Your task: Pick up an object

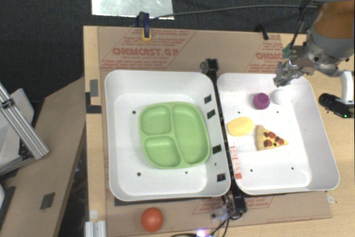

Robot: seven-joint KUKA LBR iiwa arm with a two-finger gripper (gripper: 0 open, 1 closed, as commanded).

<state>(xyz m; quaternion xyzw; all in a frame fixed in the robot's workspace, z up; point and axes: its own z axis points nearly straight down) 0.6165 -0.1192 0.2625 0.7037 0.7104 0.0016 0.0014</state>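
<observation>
Two shallow white bins sit side by side on the bench: the left bin (119, 119) and the right bin (310, 147). The left bin carries one green tray (173, 135), moulded into three compartments and lying near the bin's middle. The right bin carries four things: one purple ball (261, 100), one small white object (278, 97), one yellow lump (240, 126) and one toy pizza slice (269, 139).

The purple ball is round and matte and lies toward the right bin's far edge, about midway across it. The white object lies just beside it on the right, pale against the bin floor and hard to make out. The yellow lump is smooth and rounded, near the bin's left edge and closer to the bin's middle than the ball. The pizza slice is a tan wedge with red and dark spots, just to the right of the yellow lump.

One orange ball (152, 219) rests on the bench outside the bins, by the left bin's near edge.

The gripper (284, 77) hangs over the right bin's far edge, just above the white object and near the purple ball. Whether its tips are apart or together cannot be told, and nothing shows between them.
</observation>
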